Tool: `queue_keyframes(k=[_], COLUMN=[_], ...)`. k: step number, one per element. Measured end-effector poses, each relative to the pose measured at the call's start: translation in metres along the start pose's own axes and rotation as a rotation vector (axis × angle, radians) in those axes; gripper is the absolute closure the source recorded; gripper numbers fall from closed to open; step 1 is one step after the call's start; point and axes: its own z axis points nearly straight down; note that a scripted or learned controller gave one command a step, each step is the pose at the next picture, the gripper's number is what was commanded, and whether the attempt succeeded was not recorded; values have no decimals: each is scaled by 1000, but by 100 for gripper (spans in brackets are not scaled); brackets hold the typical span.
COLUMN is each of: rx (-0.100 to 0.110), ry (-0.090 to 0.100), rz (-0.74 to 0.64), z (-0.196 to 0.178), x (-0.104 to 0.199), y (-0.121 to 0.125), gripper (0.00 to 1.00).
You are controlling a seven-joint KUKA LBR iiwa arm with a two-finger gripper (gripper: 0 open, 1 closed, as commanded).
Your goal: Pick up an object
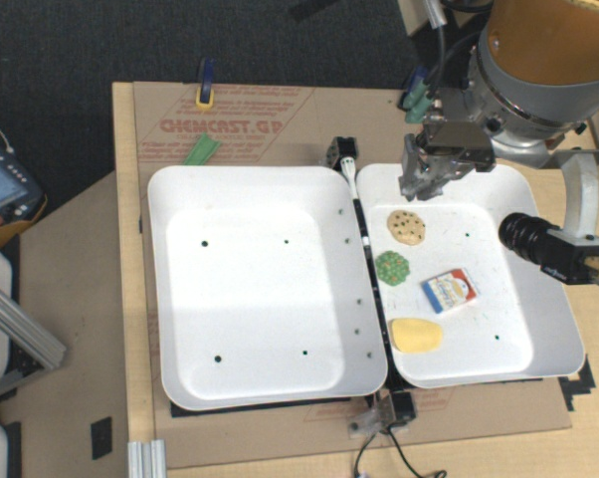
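Hovering at the right bin's twelve o'clock rim, gripper carrying nothing, finger spread impossible to tell; cookie lying nearest, toward six o'clock.

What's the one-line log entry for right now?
gripper: above right bin, far edge | nearest: cookie | held: nothing seen | left bin

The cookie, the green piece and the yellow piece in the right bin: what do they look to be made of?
Cookie: tan, matte, with dark specks; likely a moulded plastic or rubber toy, though the view leaves it open.
Green piece: bumpy matte surface, probably plastic or foam play food.
Yellow piece: smooth, uniform, slightly glossy, probably plastic.
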Motion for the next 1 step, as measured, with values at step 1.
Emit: queue_keyframes(k=[1], rx=[18], ry=[-1], rz=[-13], z=[47], x=[46], y=[-2], gripper=[100])
